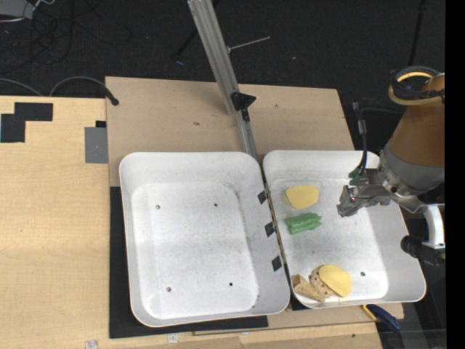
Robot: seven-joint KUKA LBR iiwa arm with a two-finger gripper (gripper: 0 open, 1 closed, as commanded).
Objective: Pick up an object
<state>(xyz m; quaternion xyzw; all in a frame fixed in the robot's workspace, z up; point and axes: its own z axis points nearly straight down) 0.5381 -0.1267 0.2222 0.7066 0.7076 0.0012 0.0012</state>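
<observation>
The left bin (192, 238) offers nothing to pick, so the move turns on the right bin (385, 267), where all 3 candidate pieces lie toward its left half. Against the divider sits a pale yellow piece (301, 195), roughly rounded with no strong long axis, and just below it, near but apparently not touching, a green piece (303, 223) whose long axis runs nearly left to right, tilted slightly up at its right end. Farther toward the near edge of the same bin, a yellow disc (335, 279) rests against a small tan piece (308, 287) at the bin's lower left corner. To the right of the upper 2 pieces, the gripper (350, 203) hangs over the middle of the bin, with bare white floor between it and them. Whether it is open or closed cannot be told at this slant, and nothing shows in its grasp. The pale yellow and green pieces both lie to the gripper's left in the view, about level with it, the green one a little lower; the disc and tan piece are well apart from it, down toward the near rim. In my judgement the short leftward reach to the green or pale yellow piece is the nearer option.
</observation>
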